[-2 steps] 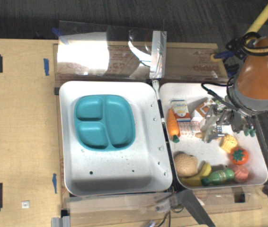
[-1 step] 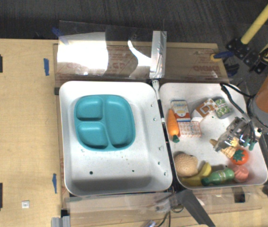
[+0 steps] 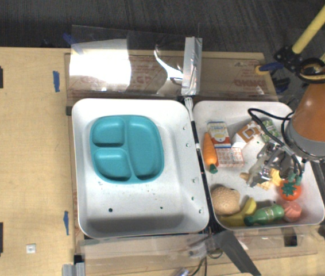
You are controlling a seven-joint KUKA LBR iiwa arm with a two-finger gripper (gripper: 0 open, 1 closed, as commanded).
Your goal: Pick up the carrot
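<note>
Carrot (image 3: pixel 209 150) lies along the left wall of the right bin (image 3: pixel 317 211), beside a small carton (image 3: pixel 219 133). The end effector (image 3: pixel 264 171) hangs well apart, over the middle clutter; whether it is spread I cannot tell. Descending here risks grabbing the wrong toy.

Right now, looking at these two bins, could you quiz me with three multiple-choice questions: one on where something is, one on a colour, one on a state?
1. Where does the carrot lie?
A. On the teal plate
B. At the right bin's left wall
C. On the cardboard

2. What colour is the divided plate?
A. Teal
B. Red
C. Yellow

3. How does the carrot stand to the hand?
A. Gripped
B. Apart from it
C. Lifted

Answers: B, it lies along the right bin wall; A, plainly teal; B, the hand hangs further right.
</note>
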